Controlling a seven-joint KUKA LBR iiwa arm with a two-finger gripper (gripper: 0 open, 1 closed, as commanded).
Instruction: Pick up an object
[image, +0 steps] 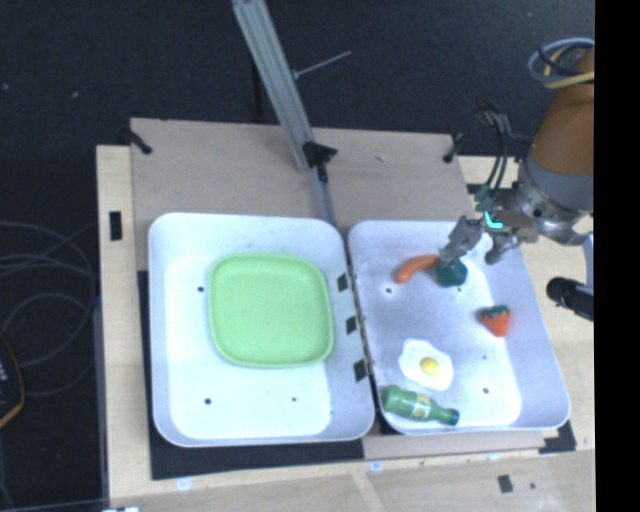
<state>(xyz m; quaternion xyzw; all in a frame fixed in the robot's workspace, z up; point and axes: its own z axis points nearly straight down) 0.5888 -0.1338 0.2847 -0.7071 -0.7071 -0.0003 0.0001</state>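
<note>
Dark floor surrounds a pale wooden bench (120, 330) that carries 2 shallow white bins side by side. On the left of the view, the left bin (180, 400) holds 1 light green square plate (270, 309), lying flat near the bin's middle. A grey metal pole (280, 85) slants down from the top of the view and ends at the seam between the bins. On the right of the view, the right bin (520, 400) holds 4 small items. An orange toy carrot (415, 267) with a dark teal leafy end (452, 272) lies in the bin's upper part. A small red strawberry-like piece (496, 320) sits near the right wall. A toy fried egg (427, 365), white with a yellow yolk, lies lower down. Just below the egg, a green bottle (420, 405) lies on its side against the near rim. The arm (565, 140) reaches in from the right of the view, its orange band above a grey wrist. The gripper (482, 243) hangs over the upper part of the right bin. Its 2 fingers (463, 240) are spread apart and point down. The finger nearer the middle of the view stands just above the carrot's teal end. Whether it touches the carrot is hard to tell. Nothing is seen between the fingers, and every item lies on the bin floor.
</note>
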